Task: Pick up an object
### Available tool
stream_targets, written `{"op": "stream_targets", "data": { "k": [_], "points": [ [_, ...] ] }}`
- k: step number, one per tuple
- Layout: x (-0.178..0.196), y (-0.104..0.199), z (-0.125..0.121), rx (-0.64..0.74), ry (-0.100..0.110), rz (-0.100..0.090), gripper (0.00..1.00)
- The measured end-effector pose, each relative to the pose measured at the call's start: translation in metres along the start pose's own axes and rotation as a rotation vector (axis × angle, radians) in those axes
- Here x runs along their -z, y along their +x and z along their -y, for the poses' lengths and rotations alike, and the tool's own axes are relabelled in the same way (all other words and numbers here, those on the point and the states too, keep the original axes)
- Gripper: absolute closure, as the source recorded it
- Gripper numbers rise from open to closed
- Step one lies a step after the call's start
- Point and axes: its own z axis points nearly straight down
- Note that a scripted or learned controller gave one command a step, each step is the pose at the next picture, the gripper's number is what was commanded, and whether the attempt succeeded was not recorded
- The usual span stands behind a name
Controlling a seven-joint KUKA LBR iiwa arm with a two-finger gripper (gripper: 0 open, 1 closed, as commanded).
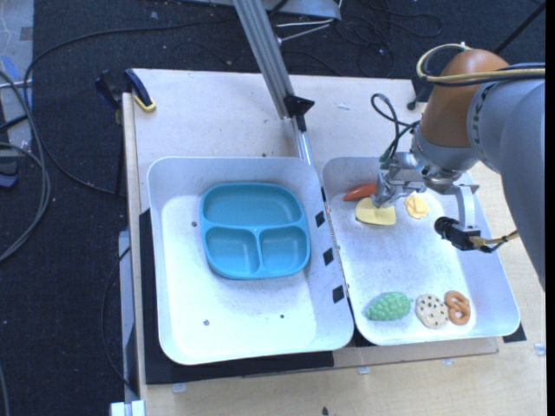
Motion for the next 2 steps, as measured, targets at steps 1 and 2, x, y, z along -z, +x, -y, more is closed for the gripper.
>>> {"op": "stream_targets", "data": {
  "k": [1, 2],
  "points": [
    [0.048, -0.008, 0.002, 0.0, -0.004, 0.0, 1.0],
    [0.092, -0.001, -0.001, 0.003, -0.003, 0.0, 1.0]
  ]
}}
